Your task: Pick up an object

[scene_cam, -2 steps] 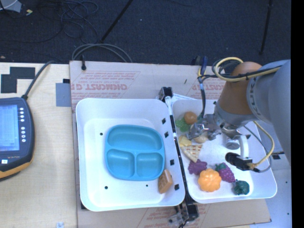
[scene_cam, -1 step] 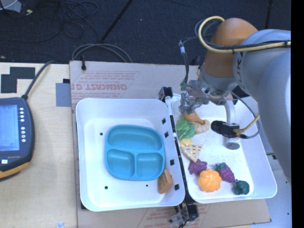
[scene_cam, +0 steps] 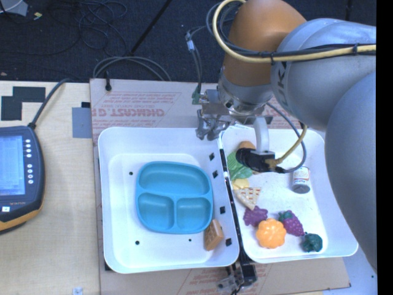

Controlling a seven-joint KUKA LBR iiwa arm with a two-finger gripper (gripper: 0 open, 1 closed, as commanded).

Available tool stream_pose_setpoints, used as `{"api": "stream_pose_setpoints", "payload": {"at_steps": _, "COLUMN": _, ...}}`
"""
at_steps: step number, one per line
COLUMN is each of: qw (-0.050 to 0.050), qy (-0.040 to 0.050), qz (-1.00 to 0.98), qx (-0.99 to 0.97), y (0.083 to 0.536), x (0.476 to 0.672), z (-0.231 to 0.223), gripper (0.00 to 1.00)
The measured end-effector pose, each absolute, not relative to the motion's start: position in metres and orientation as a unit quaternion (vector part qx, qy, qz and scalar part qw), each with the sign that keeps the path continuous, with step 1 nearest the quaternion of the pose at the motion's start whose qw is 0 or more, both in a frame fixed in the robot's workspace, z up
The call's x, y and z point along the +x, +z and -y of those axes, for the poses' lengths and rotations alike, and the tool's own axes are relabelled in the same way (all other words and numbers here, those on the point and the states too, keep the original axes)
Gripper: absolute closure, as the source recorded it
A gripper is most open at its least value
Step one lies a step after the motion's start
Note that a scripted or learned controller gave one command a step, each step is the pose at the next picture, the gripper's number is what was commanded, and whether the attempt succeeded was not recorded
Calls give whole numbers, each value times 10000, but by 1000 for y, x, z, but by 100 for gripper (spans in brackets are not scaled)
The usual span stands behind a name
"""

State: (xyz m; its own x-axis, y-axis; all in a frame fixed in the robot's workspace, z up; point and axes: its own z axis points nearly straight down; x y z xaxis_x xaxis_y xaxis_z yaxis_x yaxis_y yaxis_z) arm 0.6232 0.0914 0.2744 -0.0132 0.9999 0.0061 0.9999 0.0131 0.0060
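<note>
The objects, orange pumpkin (scene_cam: 271, 233) and purple grapes (scene_cam: 255, 216), lie in the right bin (scene_cam: 334, 238); gripper (scene_cam: 209, 128) hovers above the bins' divider, its grasp impossible to tell.

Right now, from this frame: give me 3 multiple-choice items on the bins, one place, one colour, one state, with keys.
1. Where is the blue tray?
A. left bin
B. right bin
C. on the bench outside the bins

2. What colour is the pumpkin?
A. green
B. orange
C. white

3. How does the small can sit?
A. stacked on the tray
B. held in the gripper
C. loose on the right bin's floor

Key: 1 A, the tray fills the left bin. 2 B, it is orange beside the purple grapes. 3 C, it rests by itself near the right bin wall.
</note>
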Motion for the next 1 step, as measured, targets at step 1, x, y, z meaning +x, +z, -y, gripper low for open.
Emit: {"api": "stream_pose_setpoints", "payload": {"at_steps": 1, "qw": -9, "qy": -30, "qz": 7081, "qx": -7061, "y": 371, "x": 554, "z": -90, "gripper": 100}}
